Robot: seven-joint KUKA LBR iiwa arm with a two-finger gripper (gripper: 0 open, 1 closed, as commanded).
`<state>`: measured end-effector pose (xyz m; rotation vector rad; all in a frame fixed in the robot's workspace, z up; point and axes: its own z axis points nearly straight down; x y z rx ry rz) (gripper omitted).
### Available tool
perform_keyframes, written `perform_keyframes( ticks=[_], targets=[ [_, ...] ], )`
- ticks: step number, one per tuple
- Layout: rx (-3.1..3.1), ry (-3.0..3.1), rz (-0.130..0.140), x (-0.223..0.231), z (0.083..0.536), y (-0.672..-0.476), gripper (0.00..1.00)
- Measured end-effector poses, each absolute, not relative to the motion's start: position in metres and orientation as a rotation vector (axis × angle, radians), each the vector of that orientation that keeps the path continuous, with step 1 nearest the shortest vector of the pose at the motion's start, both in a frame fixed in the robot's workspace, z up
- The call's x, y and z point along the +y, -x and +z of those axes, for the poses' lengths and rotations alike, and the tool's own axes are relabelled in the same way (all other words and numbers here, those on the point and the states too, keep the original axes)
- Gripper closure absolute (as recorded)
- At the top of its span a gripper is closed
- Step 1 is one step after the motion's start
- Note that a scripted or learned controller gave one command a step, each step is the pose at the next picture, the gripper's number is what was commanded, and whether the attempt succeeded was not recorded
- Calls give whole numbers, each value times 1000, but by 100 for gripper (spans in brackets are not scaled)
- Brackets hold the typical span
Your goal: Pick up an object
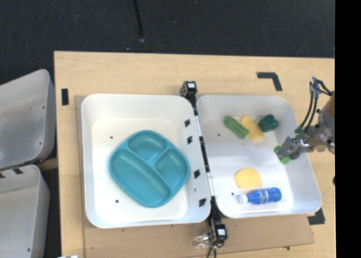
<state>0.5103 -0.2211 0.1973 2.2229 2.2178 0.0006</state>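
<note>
Grey gripper [291, 148] at right bin's [225, 200] right rim, open floor mid-bin

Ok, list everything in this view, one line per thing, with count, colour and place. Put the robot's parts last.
bench: one, light wood, under both bins
left bin: one, white, left half of bench
divided plate: one, teal, middle of left bin
right bin: one, white, right half of bench
green stick: one, green, upper right bin
yellow piece: one, yellow, beside the stick
dark green piece: one, upper right bin
yellow lump: one, lower right bin
bottle: one, blue, lying below the lump
gripper: one, grey, right bin's right edge
</note>
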Motion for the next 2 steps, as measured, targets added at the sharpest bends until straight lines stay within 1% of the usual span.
perform_keyframes(
  ticks=[1, 2],
  targets=[
    [2222, -2217, 0, -222, 246, -511, 100],
    [2222, -2217, 0, -168, 241, -527, 100]
  ],
)
